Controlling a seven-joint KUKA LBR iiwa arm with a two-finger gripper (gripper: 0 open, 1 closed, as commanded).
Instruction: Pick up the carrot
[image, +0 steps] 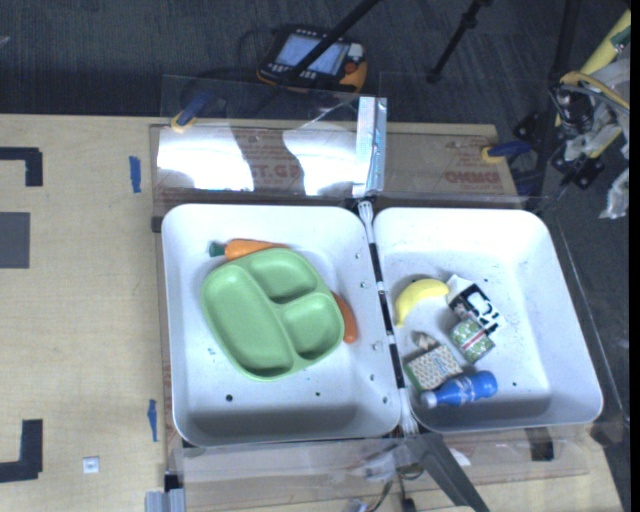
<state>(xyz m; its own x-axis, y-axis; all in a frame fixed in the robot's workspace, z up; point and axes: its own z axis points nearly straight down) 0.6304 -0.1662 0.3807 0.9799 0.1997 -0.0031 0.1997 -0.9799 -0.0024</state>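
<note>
At far side of left bin, carrot touching green divided plate, jaws' state cannot be told

Carrot in left bin, behind tray

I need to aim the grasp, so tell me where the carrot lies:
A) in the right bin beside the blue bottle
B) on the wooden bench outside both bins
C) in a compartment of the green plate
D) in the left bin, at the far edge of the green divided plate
D: the carrot lies in the left bin, its orange body poking out along the far edge of the green divided plate.
</note>
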